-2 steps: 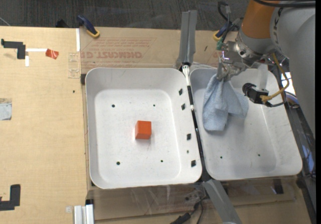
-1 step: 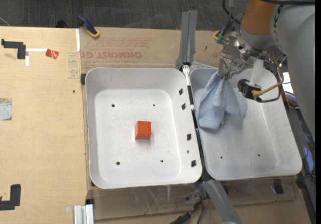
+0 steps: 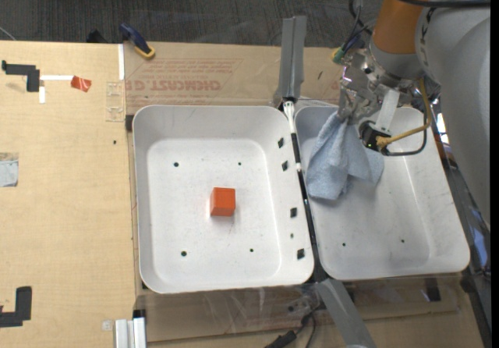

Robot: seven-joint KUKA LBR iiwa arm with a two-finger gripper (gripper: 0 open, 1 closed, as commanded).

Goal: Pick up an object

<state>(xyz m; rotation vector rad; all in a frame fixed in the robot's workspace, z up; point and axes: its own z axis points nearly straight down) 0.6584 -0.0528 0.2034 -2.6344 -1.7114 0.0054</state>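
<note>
Hand (image 3: 352,107): over right white plastic bin (image 3: 421,257), far end; pinching top of crumpled pale-blue cloth (image 3: 337,158), which hangs draped from it. Step: lift underway, est. Next: raise till cloth hem clears bin floor. Orange-red cube (image 3: 223,202): left bin, untouched.

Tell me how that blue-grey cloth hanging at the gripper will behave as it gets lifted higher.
The blue-grey cloth hangs in soft folds below the gripper, so it is probably floppy and will drape and swing. Bunched at the top and spreading wider lower down, it looks light. Its lower end hangs beside the divider between the left bin and the right bin, so it may drag there.
</note>
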